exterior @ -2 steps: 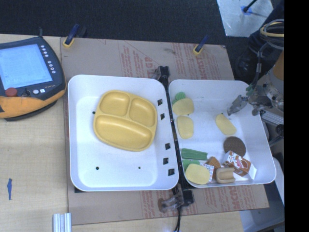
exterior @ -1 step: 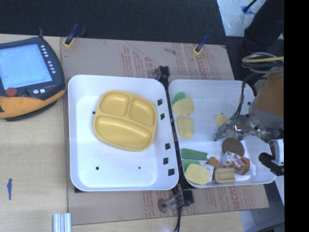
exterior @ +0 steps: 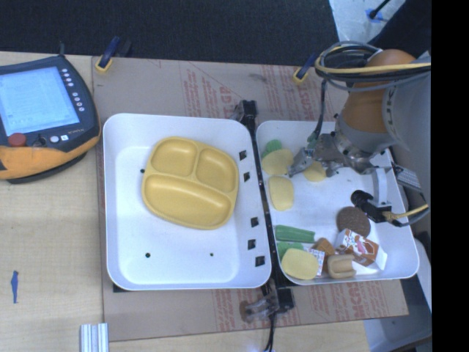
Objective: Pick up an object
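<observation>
My gripper (exterior: 314, 164) is down in the right bin (exterior: 399, 270), near its far wall, and its fingers stand open. A small pale yellow piece (exterior: 316, 173) lies between the fingertips on the bin floor; I cannot tell whether they touch it. To its left lie a green piece (exterior: 272, 147) and two more pale yellow pieces (exterior: 275, 163) (exterior: 281, 193). Along the near side sit a green bean pod (exterior: 294, 233), a yellow wedge (exterior: 300, 264), a brown round cookie (exterior: 353, 219), a red-and-white packet (exterior: 360, 247) and a tan bread-like piece (exterior: 339, 267).
A yellow three-compartment plate (exterior: 192, 182) lies in the left bin (exterior: 124, 262). A teach pendant (exterior: 40, 116) rests on the bench at far left. The arm's cables and a black fitting (exterior: 366, 204) hang over the right bin's right side.
</observation>
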`<state>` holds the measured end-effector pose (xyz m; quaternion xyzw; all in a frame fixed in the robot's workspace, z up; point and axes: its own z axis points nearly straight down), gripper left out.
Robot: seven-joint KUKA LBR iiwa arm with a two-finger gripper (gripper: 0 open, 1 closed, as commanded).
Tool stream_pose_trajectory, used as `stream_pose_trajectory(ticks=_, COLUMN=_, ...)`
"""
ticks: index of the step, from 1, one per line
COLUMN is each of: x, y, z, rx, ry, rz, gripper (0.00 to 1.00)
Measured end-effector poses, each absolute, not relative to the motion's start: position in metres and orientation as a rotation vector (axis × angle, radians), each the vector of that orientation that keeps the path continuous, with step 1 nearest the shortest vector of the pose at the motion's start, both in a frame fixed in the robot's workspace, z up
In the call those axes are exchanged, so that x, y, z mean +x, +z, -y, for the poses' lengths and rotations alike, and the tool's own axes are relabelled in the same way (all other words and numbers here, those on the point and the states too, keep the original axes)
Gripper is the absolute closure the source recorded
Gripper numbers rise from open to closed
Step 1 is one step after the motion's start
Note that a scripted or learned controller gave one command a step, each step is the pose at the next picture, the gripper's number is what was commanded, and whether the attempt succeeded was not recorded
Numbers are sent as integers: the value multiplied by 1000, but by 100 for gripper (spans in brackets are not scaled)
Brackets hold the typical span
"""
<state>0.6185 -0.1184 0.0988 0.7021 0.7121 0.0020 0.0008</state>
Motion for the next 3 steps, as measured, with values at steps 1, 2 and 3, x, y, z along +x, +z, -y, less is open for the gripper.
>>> stream_pose_trajectory(ticks=1, x=555, y=91, z=99, rx=2225, ry=-9, rz=-2230, gripper=0)
stream_pose_trajectory(ticks=2, x=541, y=251, z=146, rx=2213, ry=9, rz=-2210, gripper=0)
stream_pose_trajectory(ticks=3, x=562, y=182, z=196, rx=2225, ry=-10, rz=-2225, gripper=0)
